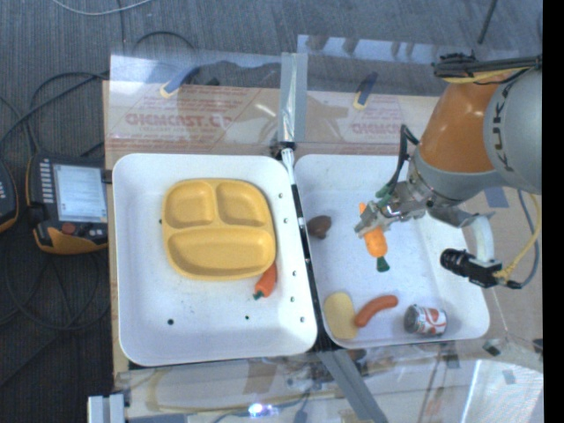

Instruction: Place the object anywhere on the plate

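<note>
Camera view, looking down on both bins. The gripper (377, 221) hangs over the right bin (458, 324), its fingers pinched on the upper end of a small carrot (377, 244) whose green tip points to the near side. The yellow plate (218, 227), divided into compartments, lies in the left bin (141, 324); a second carrot (265, 282) rests at its near-right rim. A brown lump (319, 226), a potato (338, 313), a sausage (377, 307) and a can (426, 321) occupy the right bin. Judged step: carrying. Lift well over the wall between the bins, travel left, and release low over a compartment.
</note>
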Motion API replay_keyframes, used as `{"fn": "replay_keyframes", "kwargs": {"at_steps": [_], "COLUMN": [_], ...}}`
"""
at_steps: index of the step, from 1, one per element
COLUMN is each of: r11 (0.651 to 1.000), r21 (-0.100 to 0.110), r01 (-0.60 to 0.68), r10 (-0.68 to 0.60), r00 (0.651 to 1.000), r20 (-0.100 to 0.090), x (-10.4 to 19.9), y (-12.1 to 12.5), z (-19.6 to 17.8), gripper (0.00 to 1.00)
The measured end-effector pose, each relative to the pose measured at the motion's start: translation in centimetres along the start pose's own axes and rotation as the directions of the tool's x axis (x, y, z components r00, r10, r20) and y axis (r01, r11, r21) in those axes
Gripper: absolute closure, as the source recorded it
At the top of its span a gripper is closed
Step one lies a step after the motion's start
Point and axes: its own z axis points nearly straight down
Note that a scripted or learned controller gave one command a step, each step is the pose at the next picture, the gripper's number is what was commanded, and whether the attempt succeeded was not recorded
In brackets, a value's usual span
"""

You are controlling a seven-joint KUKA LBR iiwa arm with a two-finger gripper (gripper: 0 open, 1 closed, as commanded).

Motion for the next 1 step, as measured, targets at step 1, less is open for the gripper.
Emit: {"fn": "replay_keyframes", "kwargs": {"at_steps": [1], "r11": [0.997], "r21": [0.003], "r01": [0.082], "r10": [-0.082], "r00": [0.997], "r20": [0.002], "x": [6.17], "y": [6.64], "z": [1.19], "gripper": [1.00]}}
